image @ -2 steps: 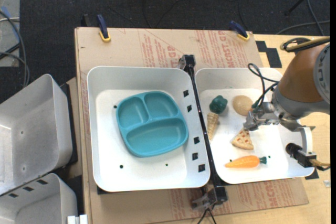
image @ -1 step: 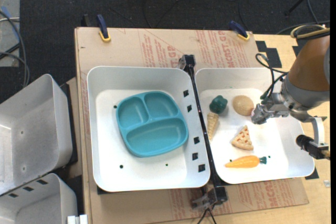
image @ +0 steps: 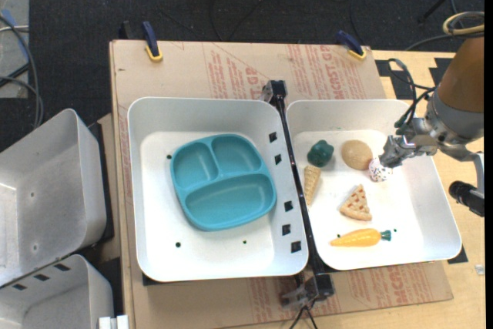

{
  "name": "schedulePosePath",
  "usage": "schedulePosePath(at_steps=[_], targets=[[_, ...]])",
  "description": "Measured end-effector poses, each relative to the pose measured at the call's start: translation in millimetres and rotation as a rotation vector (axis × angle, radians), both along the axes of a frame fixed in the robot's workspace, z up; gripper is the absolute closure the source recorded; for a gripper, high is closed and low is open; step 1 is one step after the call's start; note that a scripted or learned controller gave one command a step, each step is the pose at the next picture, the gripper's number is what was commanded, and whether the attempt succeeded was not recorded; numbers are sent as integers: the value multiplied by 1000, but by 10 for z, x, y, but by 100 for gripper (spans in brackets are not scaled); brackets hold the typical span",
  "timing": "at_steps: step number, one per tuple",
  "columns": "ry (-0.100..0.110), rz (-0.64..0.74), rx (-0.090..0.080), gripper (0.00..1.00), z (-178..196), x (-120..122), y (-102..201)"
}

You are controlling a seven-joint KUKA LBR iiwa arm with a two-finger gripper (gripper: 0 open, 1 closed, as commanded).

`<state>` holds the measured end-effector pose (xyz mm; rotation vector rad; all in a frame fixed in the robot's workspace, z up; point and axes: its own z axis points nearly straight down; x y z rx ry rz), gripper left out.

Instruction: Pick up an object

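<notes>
- Camera view: the jaws [image: 387, 159] hang low in the right bin [image: 431, 231], touching or just above a small white speckled ball [image: 377, 171]; whether they are wide or narrow I cannot tell.
- Just beside the jaws lies a tan bun [image: 356, 154]; further off, a green piece [image: 320, 153], cone [image: 311, 181], pizza slice [image: 356, 204], carrot [image: 360, 238].
- The ball looks light, hard and likely to roll; grip across its middle.

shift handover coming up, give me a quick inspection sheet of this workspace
Surface: bench board bearing left bin and right bin.
Job's things: right bin holds green piece, tan ball, speckled ball, cone, pizza slice, carrot.
Clutter: blue divided tray in left bin.
Grippers: gripper beside the speckled ball.
Cables: on floor behind bench.
Surroundings: white tubs at left.
</notes>
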<state>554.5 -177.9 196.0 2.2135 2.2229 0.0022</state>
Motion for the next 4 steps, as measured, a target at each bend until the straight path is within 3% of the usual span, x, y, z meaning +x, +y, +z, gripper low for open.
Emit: schedulePosePath(at_steps=[1,4], targets=[[-1,0,-1,100,607,-1,-66],[7,4,4,100,569,97,1654]])
